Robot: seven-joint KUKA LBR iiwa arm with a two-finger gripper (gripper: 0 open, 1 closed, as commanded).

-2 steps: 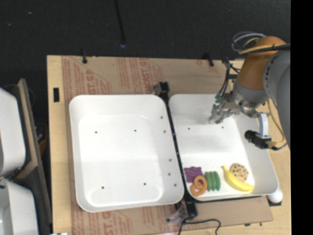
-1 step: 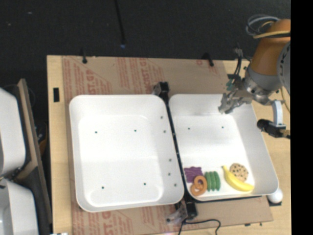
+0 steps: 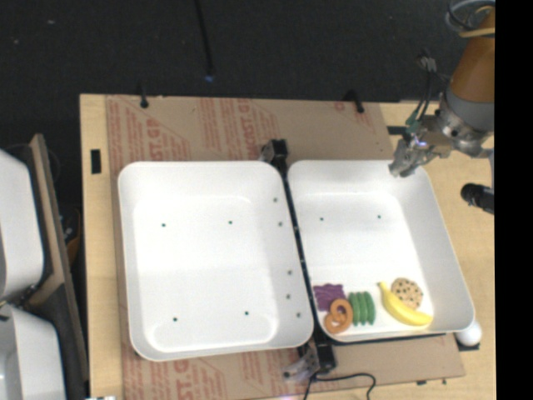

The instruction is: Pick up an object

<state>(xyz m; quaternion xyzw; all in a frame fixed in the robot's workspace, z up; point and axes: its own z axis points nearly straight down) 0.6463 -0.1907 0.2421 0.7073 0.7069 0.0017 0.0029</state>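
Objects for picking lay bunched in the lower right of the frame, along the near wall of the right bin: a purple piece, an orange ring just below it, a green ridged piece beside the ring, a yellow banana, and a brown speckled cookie touching the banana's upper side. All five sat close together, well apart from my tool.

My tool hung in the upper right of the frame, over the far right corner of the right bin, at about the rim. It was small and dim against the white wall, so I could not tell how it stood, and I saw nothing in it. Above it, my arm ran up toward the right edge, with the orange band showing over the grey wrist.

The left bin lay beside the right one, their inner rims meeting along a dark seam near the frame's middle; small dark dots marked both floors. Both bins rested on a cardboard sheet on the desk. Red printing ran along the cardboard's upper strip and down its left strip, but it was reversed and too faint for me to read. A small white ball sat on the desk just off the right bin's lower right corner.
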